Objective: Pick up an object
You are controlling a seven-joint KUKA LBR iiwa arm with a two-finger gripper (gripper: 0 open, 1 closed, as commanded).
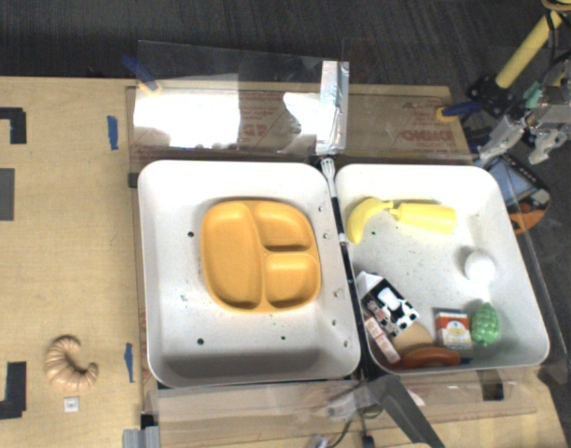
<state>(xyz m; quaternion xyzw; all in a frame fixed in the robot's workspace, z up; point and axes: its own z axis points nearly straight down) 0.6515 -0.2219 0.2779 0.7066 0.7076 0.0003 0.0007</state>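
The tool (531, 127) is seen at the upper right, off the counter (62, 250) and beyond the far corner of the right bin (509, 215); whether it is apart or together cannot be told, and nothing is seen held in it. In the right bin a yellow object (399, 217) lies near the far wall and a white ball (479, 267) towards the right side. A black-and-white box (388, 308), a small red box (452, 329) and a green bumpy object (486, 324) are gathered along the near wall. In the left bin (164, 203) a yellow divided tray (260, 253) is laid. A tan curled toy (71, 362) rests on the counter, well apart from both bins.
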